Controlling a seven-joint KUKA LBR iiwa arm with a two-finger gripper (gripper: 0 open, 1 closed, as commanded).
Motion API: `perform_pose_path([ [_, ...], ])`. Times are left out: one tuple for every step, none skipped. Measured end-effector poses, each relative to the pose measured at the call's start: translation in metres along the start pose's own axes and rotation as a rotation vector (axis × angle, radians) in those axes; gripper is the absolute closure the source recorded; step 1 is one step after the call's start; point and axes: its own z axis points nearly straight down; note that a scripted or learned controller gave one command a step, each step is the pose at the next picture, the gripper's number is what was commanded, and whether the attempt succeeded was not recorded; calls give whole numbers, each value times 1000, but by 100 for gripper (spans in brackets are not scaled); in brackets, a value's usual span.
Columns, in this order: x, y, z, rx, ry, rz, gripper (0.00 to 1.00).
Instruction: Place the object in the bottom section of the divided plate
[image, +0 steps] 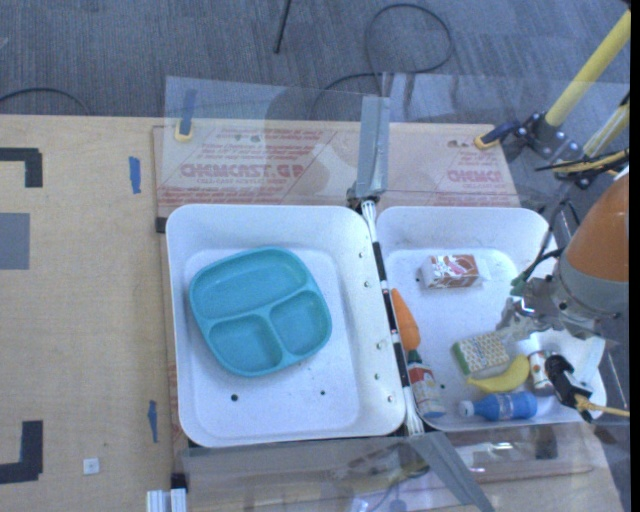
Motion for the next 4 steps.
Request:
perform_pose_path([
  [-16, 21, 8, -5, 0, 222, 100],
  [-27, -31, -76, 1, 0, 301, 100],
  [-27, -30, -86, 2, -2, 299, 100],
  [-27, -40, -13, 2, 0, 423, 100],
])
